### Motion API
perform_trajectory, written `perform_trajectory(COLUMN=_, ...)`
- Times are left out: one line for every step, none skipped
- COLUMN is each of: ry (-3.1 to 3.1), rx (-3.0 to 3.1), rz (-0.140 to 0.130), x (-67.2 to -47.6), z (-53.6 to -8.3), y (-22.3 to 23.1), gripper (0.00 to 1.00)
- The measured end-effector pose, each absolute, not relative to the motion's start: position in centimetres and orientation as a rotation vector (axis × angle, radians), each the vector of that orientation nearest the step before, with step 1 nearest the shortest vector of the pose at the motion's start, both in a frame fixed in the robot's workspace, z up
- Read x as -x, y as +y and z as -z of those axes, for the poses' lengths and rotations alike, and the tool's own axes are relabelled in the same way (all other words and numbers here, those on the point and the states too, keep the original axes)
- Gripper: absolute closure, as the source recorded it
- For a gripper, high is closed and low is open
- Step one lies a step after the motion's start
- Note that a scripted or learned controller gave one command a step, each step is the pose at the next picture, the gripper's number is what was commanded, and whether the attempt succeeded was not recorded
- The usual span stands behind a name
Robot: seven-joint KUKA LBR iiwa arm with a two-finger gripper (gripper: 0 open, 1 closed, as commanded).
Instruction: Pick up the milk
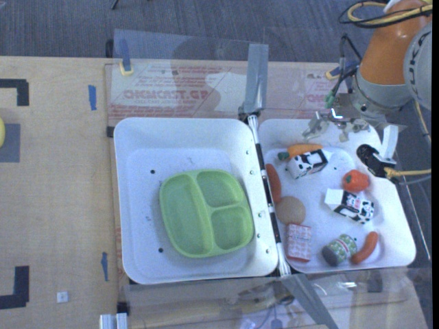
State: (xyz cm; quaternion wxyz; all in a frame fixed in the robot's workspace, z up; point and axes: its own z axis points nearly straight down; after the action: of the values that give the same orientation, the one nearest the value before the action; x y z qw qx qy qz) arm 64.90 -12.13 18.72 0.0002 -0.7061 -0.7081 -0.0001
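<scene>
Two cow-patterned cartons lie in the right bin [405, 249]. The larger milk carton [307, 162] lies on its side near the bin's far edge, with an orange carrot [304, 149] touching its far side. A smaller black-and-white carton [354, 205] rests further right, toward the middle. My gripper [334, 124] hangs over the far rim of the right bin, a little beyond and to the right of the larger carton. Its fingers look open and nothing is between them.
The right bin also holds a red sausage [274, 181], a brown round item [291, 210], a pink packet [299, 242], a green can [339, 249], another sausage [366, 247] and an orange-red fruit [355, 180]. A green divided plate [206, 212] lies in the left bin [137, 149].
</scene>
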Motion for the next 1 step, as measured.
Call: perform_trajectory(ry=-2.333, rx=2.149, rz=0.033, x=-63.09, z=-11.96, y=-12.66, gripper=0.00)
